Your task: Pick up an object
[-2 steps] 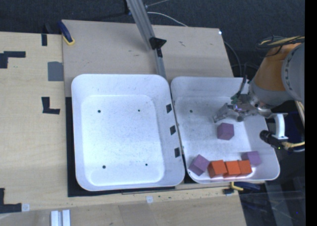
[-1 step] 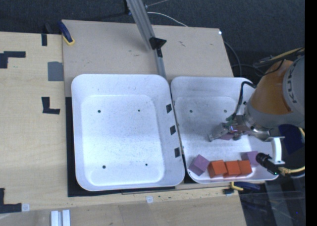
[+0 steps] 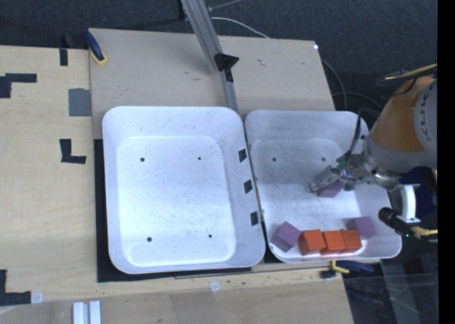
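My gripper [image 3: 328,183] is low inside the right bin [image 3: 298,131], near its right wall, with the arm reaching in from the right. A small purple block [image 3: 329,191] lies right at the gripper's tip, partly covered by it. Whether the block is gripped or only touched cannot be made out. Along the bin's front wall lie a purple block [image 3: 287,234], a row of orange blocks [image 3: 329,241] and another purple block [image 3: 365,226].
The left bin [image 3: 174,187] stands beside the right one, their rims touching. A slanted metal pole [image 3: 202,28] comes down from the top to the gap between the bins' back edges. A blue and yellow clamp [image 3: 96,48] lies at the board's far left corner.
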Motion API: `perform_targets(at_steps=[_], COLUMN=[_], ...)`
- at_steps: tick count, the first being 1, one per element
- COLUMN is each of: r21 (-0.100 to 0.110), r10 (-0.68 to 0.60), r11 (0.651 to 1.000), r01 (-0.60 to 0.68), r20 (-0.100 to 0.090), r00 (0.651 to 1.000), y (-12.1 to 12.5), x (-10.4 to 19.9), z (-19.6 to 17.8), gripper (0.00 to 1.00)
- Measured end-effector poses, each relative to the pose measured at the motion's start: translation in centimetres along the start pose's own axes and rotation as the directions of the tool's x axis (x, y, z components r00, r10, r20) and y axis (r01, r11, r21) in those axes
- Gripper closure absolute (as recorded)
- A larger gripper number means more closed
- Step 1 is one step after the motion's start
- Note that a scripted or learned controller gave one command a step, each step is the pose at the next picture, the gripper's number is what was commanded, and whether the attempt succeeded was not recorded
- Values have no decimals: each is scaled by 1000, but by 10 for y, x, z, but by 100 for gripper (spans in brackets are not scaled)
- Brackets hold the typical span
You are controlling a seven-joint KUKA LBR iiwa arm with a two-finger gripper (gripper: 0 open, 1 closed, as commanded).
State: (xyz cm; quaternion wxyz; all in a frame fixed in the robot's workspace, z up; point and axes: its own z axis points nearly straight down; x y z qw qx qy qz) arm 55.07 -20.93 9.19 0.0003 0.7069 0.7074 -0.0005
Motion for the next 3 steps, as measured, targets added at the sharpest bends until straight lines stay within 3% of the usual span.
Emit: perform_targets(at_steps=[1,2,3], r21=[3,-2,5], r10=[0,-3,0], r11=[1000,1000,1000], r01=[0,3,0], r20=[-1,-1,-3], r00=[1000,1000,1000], y=[-17,29,-19], x=[0,1,28], z=[0,0,0], gripper=[0,0,0])
